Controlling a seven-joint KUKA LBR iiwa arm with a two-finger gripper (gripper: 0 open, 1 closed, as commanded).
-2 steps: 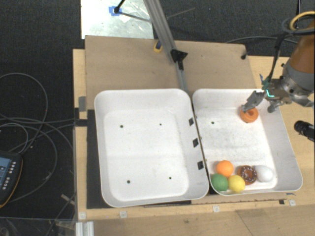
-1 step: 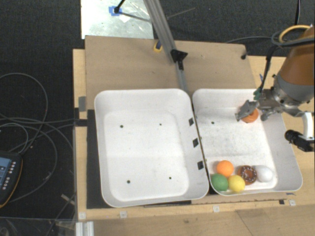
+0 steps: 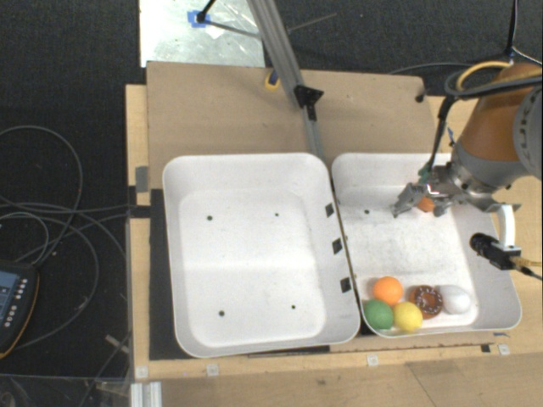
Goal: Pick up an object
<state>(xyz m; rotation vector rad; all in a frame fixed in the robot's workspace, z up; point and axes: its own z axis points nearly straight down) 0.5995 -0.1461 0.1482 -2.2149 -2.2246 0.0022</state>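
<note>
Two white bins (image 3: 254, 172) sit on a brown bench (image 3: 356, 100). Over the right one, the gripper (image 3: 422, 200) has its fingers spread and holds nothing. Orange ball (image 3: 388, 290), green ball (image 3: 379, 315) and yellow ball (image 3: 408, 316) wait unpicked.

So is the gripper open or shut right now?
Open: the gripper has its fingers splayed apart over the right bin, nothing visible between them.

A robotics lab is suggested: a plywood worktop (image 3: 221, 108) is set on dark carpet (image 3: 68, 58), loose cables (image 3: 51, 227) are strewn alongside, and a control pendant (image 3: 15, 299) is seen.
</note>
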